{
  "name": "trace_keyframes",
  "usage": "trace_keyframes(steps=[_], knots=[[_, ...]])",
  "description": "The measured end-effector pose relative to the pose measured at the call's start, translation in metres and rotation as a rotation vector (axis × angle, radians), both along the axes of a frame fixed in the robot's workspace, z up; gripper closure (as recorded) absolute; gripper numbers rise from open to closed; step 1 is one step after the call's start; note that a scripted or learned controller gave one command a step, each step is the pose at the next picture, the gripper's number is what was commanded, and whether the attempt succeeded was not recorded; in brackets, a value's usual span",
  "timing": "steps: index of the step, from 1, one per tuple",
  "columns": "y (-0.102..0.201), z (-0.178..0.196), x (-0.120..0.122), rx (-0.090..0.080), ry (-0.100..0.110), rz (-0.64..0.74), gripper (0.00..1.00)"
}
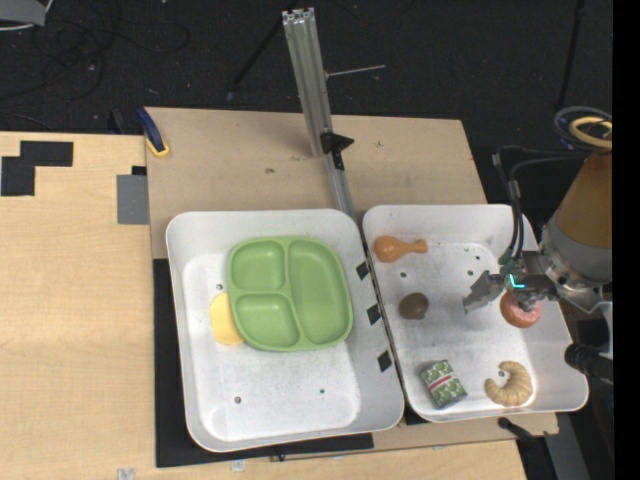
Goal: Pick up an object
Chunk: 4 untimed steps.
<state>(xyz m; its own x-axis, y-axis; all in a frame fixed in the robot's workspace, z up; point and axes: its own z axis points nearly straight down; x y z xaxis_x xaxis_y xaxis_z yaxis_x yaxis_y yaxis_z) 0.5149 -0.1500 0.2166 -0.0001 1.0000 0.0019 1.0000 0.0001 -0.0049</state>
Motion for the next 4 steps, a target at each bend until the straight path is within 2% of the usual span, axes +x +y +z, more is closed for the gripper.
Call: trace_keyframes(steps=[1,2,3,4], knots=[[0.000,0.001,0.000,0.000,-0.001,0.000,0.00],[-0.005,-0.048,-0.008,0.001,0.003,-0.001,0.00],[-0.001,-0.094,-0.002,0.000,0.002,-0.001,0.00],[-0.002,-0.123,0.001,-0.002,-0.009,-0.001,0.00]])
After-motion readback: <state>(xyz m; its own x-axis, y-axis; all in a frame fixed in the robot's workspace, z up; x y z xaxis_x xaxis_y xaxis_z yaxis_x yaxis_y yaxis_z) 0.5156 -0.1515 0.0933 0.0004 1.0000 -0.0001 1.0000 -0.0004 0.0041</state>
